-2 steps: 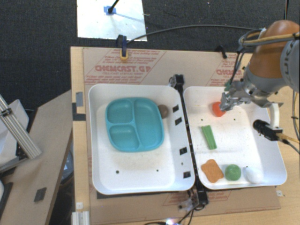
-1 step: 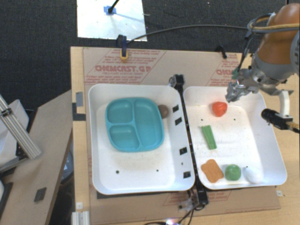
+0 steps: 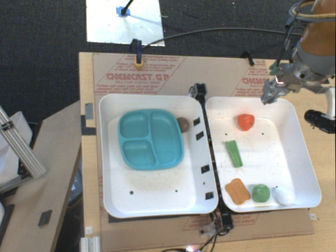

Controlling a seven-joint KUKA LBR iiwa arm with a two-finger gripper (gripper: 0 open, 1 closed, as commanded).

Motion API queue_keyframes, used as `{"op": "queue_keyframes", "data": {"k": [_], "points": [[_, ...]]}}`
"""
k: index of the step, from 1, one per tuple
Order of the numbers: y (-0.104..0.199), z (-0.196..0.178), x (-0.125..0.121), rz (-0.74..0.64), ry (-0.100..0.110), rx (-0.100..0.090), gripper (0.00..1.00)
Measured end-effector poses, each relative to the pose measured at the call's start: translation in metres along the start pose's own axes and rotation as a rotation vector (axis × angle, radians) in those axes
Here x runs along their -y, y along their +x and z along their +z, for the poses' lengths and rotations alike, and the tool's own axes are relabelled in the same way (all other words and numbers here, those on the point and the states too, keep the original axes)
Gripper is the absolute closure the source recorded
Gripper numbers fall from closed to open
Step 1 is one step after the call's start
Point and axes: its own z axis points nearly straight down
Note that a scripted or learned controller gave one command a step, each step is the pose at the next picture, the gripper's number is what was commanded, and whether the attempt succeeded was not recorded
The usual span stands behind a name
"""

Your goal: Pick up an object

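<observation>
Five small items lay below the gripper [image 3: 270, 95], nearest the tomato [image 3: 245, 121], then the green stick [image 3: 233, 154], then the orange piece [image 3: 238, 191], ball [image 3: 260, 192] and egg [image 3: 284, 195]. A descent from there risked striking the bin [image 3: 302, 135] rim, since the gripper hung at the far edge. I could not tell how far it was open; nothing showed in it.

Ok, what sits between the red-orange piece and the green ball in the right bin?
In the camera view, a green stick lies between the red-orange piece and the green ball. The rest of that stretch is bare floor of the right bin.
</observation>
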Motion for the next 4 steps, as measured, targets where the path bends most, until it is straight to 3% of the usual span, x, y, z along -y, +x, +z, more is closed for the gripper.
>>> {"op": "queue_keyframes", "data": {"k": [2,4], "points": [[0.106,0.014,0.035,-0.005,0.009,-0.004,1.00],[0.191,0.051,0.056,-0.004,0.009,-0.004,1.00]]}}
